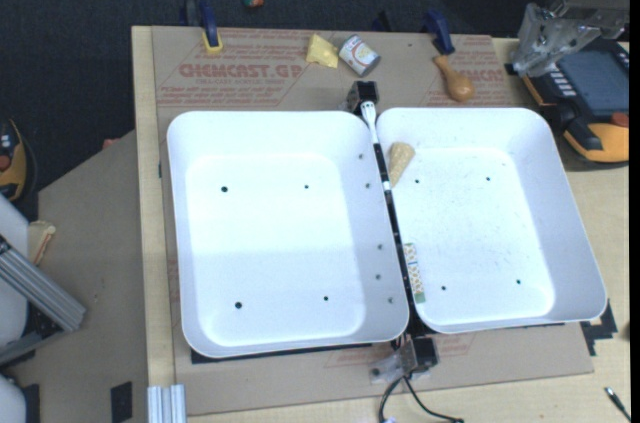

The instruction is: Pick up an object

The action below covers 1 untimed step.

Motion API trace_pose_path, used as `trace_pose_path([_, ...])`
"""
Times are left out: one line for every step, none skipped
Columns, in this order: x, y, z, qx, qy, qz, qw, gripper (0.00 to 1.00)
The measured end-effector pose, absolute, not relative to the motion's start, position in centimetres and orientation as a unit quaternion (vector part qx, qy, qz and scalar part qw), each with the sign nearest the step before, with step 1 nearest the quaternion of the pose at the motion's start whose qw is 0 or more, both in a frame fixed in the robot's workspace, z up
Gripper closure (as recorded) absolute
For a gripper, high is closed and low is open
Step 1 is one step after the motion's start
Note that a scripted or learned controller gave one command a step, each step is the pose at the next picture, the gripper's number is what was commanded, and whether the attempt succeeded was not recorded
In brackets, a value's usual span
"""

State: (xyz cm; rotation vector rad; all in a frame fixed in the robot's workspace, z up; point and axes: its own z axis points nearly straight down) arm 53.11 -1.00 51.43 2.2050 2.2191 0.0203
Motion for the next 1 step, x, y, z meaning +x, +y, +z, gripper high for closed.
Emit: trace_pose_path([52.38,8.29,35.68,0.704,0.711,-0.0062,-0.006,1.0])
